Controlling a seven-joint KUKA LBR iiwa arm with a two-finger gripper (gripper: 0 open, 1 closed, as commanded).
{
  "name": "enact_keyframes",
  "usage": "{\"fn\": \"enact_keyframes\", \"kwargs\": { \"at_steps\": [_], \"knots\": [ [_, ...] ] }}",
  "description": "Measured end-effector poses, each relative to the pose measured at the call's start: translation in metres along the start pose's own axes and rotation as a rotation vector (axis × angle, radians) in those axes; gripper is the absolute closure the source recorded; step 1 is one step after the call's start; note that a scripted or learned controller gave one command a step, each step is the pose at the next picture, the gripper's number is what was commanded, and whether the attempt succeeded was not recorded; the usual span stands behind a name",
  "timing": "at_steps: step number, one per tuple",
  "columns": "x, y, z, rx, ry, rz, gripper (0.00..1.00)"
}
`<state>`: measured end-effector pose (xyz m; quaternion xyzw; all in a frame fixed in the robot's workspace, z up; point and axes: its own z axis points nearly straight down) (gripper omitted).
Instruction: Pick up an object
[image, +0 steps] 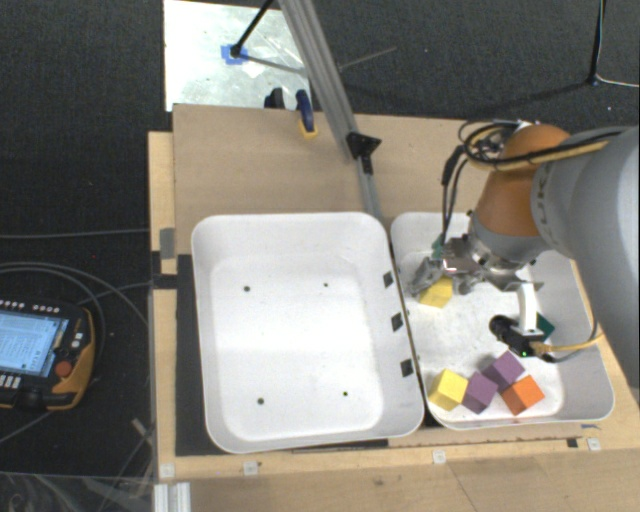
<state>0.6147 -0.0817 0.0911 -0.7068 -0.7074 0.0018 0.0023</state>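
Broadly, the wooden desk (260, 160) carried two smooth white bins; the left bin (215, 250) lay wide and flat. Inside the right bin (590, 400), the end effector (440, 275) sat low over a yellow block (436, 294); I cannot tell its opening. Yellow (449, 388), purple (479, 393) and orange (521, 394) cubes crowded the near edge.

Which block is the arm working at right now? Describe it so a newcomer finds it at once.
Look in the right bin, up near its far end by the divider. A yellow block lies there right under the gripper. It sits alone, apart from the cluster of yellow, purple and orange blocks at the near edge.
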Motion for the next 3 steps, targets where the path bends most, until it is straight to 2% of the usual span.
{"fn": "enact_keyframes", "kwargs": {
  "at_steps": [1,2,3],
  "knots": [
    [0.0,0.003,-0.016,-0.009,-0.001,-0.002,1.0],
    [0.082,0.017,-0.105,-0.016,0.002,-0.012,1.0],
    [0.162,-0.003,-0.146,-0.01,0.004,-0.013,1.0]
  ]
}}
